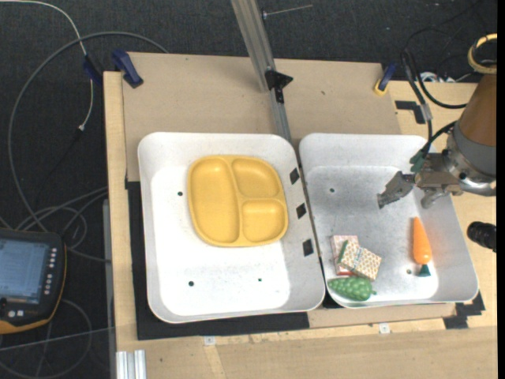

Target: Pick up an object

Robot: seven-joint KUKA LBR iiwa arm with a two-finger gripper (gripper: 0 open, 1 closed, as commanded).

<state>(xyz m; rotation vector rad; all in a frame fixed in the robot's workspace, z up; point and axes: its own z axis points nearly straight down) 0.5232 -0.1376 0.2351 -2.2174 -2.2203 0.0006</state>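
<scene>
Clearly, from my seat the thing that mattered was where the carrot [421, 242] lay against the gripper [412, 189]. The gripper hung over the upper right part of the right bin [347, 150], its two dark fingers spread apart with nothing between them, one finger [392, 191] reaching out toward the bin's middle. The carrot sat just below the gripper in the picture, toward the near right side of the same bin, lying free on the white floor. Its long axis ran nearly straight up and down the frame, orange tip toward the gripper and green top toward the near rim. I judged it the closest candidate: a short move toward the near edge would put the fingers over it, and closing across its narrow width looked the sound approach. The patterned packets [355, 257] and the green bumpy item [350, 288] lay farther off, toward the bin's near left corner. The yellow divided tray [237, 200] sat in the left bin [162, 212], well apart.
</scene>
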